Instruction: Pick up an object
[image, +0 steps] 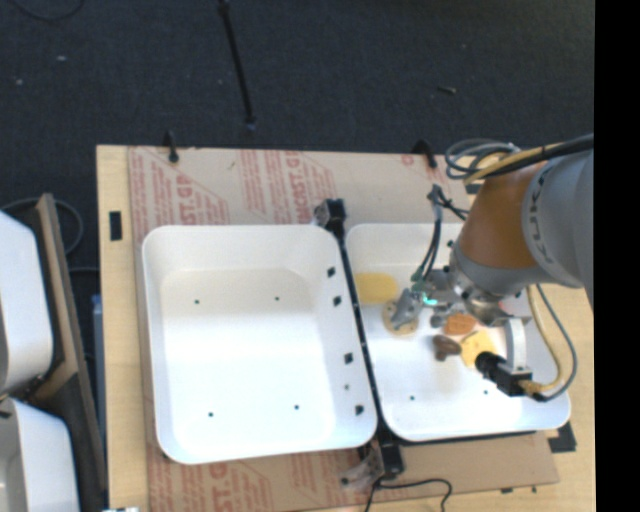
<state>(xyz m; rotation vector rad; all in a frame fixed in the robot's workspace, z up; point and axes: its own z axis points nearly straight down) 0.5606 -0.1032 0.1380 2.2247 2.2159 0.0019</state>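
While the grey arm with the orange band (503, 225) reached in from the right, its two-finger gripper (406, 308) hung low over the right-hand shallow white bin (405, 412), close to that bin's left wall. Whether the gripper was apart or closed could not be told from above, and nothing could be seen held in it. Just beneath its tip lay a small round tan object (392, 321); whether the two touched was unclear. A flat pale-yellow piece (374, 288) lay just beside it, nearer the bin's far left corner. To the right, under the wrist, a small orange round object (458, 324), a brown lump (444, 347) and a yellow chunk (481, 344) sat close together. The left-hand shallow white bin (240, 340) stood alongside, both resting on a brown cardboard sheet with red print (230, 190).
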